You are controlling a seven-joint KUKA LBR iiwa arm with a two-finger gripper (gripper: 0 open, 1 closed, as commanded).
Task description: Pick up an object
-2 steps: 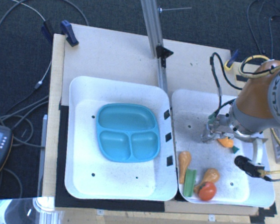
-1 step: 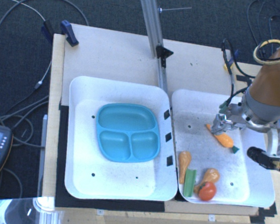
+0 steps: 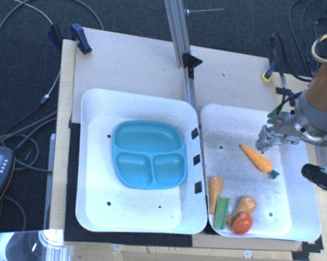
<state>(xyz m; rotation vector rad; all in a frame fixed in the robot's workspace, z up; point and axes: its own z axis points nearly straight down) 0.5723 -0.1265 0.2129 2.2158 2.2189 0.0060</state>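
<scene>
The tool (image 3: 264,142) is hovering over the right bin (image 3: 300,223); I cannot tell how it is set. The carrot (image 3: 256,158) is lying just below-left of it, its long axis slanting down toward the right, green tip farthest away.

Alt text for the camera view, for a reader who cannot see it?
The gripper hangs just above and left of a toy carrot in the right bin. The left bin holds a blue divided plate.

Both bins (image 3: 94,118) are white; the left one's divided plate (image 3: 149,154) is blue; the right one's carrot (image 3: 256,158) orange, apparently green-tipped.
</scene>
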